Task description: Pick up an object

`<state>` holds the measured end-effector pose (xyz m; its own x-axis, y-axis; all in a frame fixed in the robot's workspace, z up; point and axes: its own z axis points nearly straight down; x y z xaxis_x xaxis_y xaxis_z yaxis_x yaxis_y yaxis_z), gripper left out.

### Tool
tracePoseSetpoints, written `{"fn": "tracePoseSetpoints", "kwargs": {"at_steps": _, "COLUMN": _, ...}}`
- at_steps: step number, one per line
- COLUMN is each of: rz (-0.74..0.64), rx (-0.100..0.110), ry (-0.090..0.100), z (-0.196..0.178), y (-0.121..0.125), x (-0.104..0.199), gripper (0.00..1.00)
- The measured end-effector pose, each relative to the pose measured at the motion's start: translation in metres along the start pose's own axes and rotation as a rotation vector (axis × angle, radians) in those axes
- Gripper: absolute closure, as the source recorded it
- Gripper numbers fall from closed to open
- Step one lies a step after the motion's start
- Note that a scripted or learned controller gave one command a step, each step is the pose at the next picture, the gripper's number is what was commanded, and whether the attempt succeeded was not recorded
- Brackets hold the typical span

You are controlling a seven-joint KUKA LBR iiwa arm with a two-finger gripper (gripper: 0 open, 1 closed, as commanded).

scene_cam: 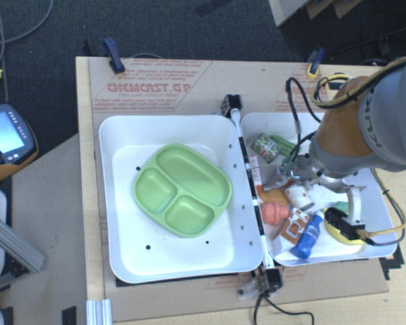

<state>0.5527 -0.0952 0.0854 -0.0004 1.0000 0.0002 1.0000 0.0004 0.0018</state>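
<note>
The grey arm (365, 127) is reaching in from 3 o'clock over the counter (155, 80) and is hanging its claw (289, 178) low above the middle of the right bin (277, 124). Whether the claw is apart or together cannot be told from this slant, and nothing is showing clamped in it.

The loose objects are crowding the 9 o'clock half of the right bin. A crumpled green packet (271, 146) is lying at about 11 o'clock from the claw, near the bin's far wall. A small white cylindrical thing (299, 195) is sitting just beside the claw at its 5 o'clock; whether the two are touching is unclear. A pink rounded object (276, 212) is lying at 7 o'clock from the claw, close to the wall that the two bins share. A small brown-and-white box (294, 225) is resting just beside the pink object at its 4 o'clock, and a blue bottle (308, 235) is lying tilted against that box, toward the bin's 6 o'clock edge.

In the left bin (122, 249) a green divided plate (183, 189) is lying flat near the centre, well apart from the claw.
</note>
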Motion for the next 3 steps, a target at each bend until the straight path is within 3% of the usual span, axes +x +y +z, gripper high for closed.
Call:
{"fn": "tracePoseSetpoints", "kwargs": {"at_steps": 1, "rz": 0.001, "rx": -0.007, "ry": -0.002, "z": -0.012, "y": 0.002, "x": 0.0, "gripper": 1.0}}
{"fn": "tracePoseSetpoints", "kwargs": {"at_steps": 2, "rz": 0.001, "rx": -0.005, "ry": -0.001, "z": -0.011, "y": 0.002, "x": 0.0, "gripper": 0.0}}
{"fn": "tracePoseSetpoints", "kwargs": {"at_steps": 3, "rz": -0.008, "rx": 0.027, "ry": 0.001, "z": 0.001, "y": 0.086, "x": -0.023, "gripper": 0.0}}
